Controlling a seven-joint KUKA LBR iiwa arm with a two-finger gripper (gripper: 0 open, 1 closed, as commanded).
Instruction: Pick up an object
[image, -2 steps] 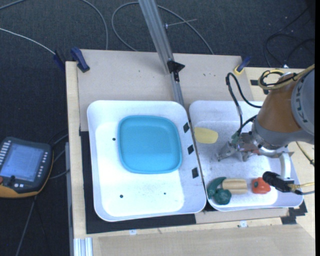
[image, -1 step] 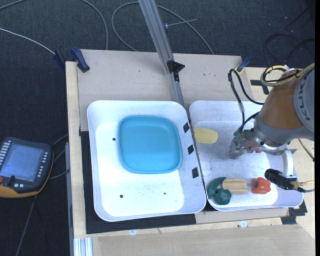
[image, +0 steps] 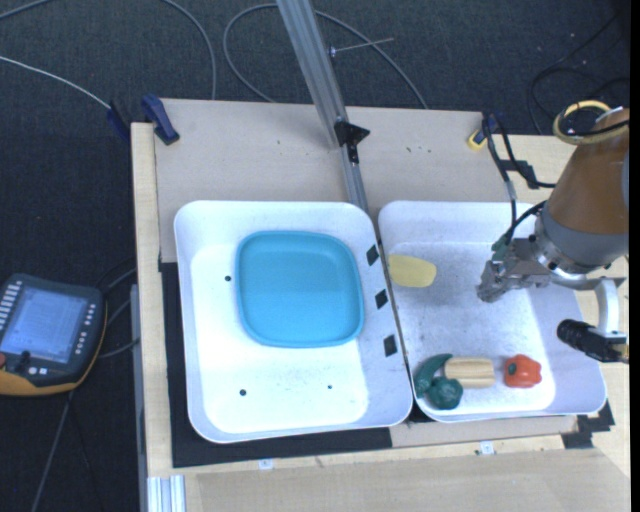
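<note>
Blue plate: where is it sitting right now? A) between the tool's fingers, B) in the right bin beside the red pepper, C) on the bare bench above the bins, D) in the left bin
D: the blue plate lies flat in the left bin, apart from the tool over the right bin.

Arm (image: 590, 190) from right, pincer (image: 493, 285) pointed down

open floor mid right bin (image: 470, 330), toys (image: 478, 373) crowding near wall
</note>
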